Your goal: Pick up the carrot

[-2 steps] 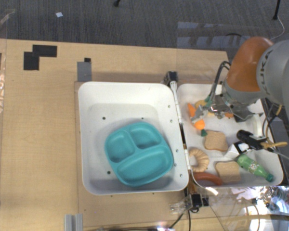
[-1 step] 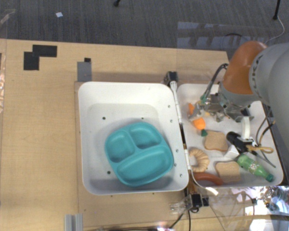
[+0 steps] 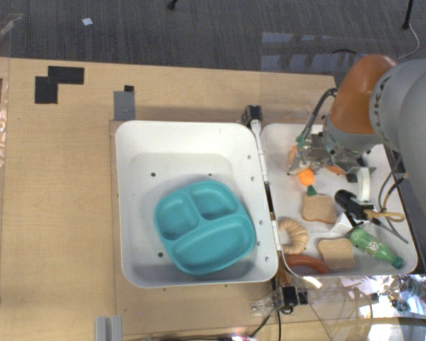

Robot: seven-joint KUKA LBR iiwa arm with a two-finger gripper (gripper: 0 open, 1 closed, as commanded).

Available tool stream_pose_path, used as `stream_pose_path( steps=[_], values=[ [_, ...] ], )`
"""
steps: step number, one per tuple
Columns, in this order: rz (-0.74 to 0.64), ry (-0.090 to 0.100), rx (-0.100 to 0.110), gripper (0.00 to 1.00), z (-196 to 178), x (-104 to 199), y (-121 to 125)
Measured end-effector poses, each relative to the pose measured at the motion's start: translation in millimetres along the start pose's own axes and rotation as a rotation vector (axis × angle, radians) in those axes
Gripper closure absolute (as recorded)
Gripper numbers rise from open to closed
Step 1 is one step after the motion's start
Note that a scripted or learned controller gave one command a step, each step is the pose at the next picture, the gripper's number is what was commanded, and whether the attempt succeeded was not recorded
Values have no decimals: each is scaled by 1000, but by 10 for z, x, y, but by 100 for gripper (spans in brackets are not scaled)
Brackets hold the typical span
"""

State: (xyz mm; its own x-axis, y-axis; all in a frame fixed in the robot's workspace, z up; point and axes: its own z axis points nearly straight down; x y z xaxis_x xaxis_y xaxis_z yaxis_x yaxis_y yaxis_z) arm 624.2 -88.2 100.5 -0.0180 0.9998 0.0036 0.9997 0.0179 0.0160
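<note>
Camera view, nearest edge first: a red sausage (image 3: pixel 309 263), a bread slice (image 3: pixel 336 253) and a green bottle (image 3: pixel 374 245) lie along the right bin's (image 3: pixel 277 142) front, with a croissant (image 3: pixel 294 234) by its left wall. Beyond them sits a second bread piece (image 3: pixel 319 209), and just past it the carrot (image 3: pixel 307 178), orange with a green tip. Directly above the carrot hang the jaws (image 3: pixel 311 159), the grey arm reaching in from the right, its orange band (image 3: pixel 356 94) farther back. Whether the jaws grip the carrot cannot be told. A teal divided plate (image 3: pixel 204 226) rests in the left bin (image 3: pixel 128 190).

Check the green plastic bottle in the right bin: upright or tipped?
Tipped. The green plastic bottle lies on its side on the floor of the right white bin, beside a bread slice.
</note>
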Motion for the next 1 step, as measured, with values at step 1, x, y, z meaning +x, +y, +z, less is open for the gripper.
stream_pose_path(
  steps=[1],
  values=[
    [-4,-1,-6,100,-1349,749,183]
  ],
)
